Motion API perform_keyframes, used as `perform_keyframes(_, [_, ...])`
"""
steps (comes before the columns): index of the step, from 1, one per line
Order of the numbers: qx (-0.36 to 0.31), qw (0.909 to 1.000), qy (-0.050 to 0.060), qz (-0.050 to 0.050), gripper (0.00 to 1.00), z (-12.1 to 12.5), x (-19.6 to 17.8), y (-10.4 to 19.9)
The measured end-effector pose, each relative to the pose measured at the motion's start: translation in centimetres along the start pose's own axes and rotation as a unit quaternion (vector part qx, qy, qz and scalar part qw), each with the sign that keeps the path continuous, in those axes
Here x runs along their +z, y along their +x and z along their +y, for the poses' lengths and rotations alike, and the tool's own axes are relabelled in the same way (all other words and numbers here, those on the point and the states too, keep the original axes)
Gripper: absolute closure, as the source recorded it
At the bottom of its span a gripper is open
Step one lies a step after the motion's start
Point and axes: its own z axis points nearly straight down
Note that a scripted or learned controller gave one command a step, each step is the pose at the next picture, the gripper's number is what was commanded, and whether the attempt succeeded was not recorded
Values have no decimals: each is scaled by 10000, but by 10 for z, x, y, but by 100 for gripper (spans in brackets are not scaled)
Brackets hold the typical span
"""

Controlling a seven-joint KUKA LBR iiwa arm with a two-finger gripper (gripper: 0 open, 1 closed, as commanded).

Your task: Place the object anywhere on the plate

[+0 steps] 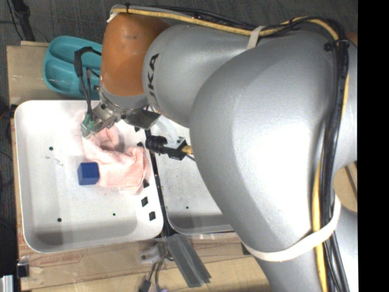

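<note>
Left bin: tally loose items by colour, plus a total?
Blue: 1, the small blue cube
Pink: 1, the crumpled pink cloth
Total: 2, both in the shallow white left bin. The cube sits just left of the cloth; the pincer is at the cloth's upper edge.

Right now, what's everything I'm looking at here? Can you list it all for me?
left bin: one, white, shallow, left half of the bench
right bin: one, white, beside the left bin, mostly hidden under the arm
block: one, blue, in the left bin, touching the cloth's left edge
cloth: one, pink, crumpled, in the left bin's upper right part
teal object: one, behind the left bin, outside it
arm: one, grey with an orange band, reaching in from the right
gripper: one, over the cloth's upper end
</note>
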Motion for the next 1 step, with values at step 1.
perform_keyframes(1, [1090,9940,38,12,100,-8,72,66])
